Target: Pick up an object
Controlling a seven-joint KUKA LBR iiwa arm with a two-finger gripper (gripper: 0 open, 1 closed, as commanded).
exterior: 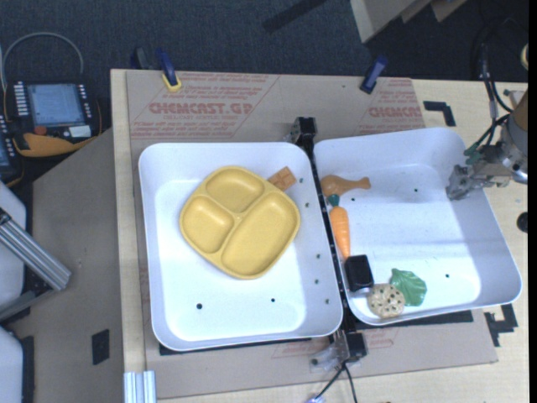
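Left bin (168, 300): white, shallow, on the bench's left half.
Yellow plate (240, 222): three compartments, lying flat in the left bin, toward 12 o'clock of its middle.
Brown piece (283, 177): at the plate's 1 o'clock edge, partly under its rim.
Right bin (470, 259): white, just beside the left bin, touching along the shared edge.
Drumstick (344, 185): tan, at 10 o'clock in the right bin, near the shared edge.
Carrot (339, 229): orange, green top toward 12 o'clock, just below the drumstick.
Black block (359, 272): at 6 o'clock of the carrot, just beside its tip.
Cookie (385, 300): speckled, at 7 o'clock in the right bin, touching the green piece.
Green piece (409, 285): leafy, at the cookie's 2 o'clock.
Gripper (463, 182): over the right bin's 2 o'clock rim, well apart from every object; nothing seen in it; opening too small to judge.
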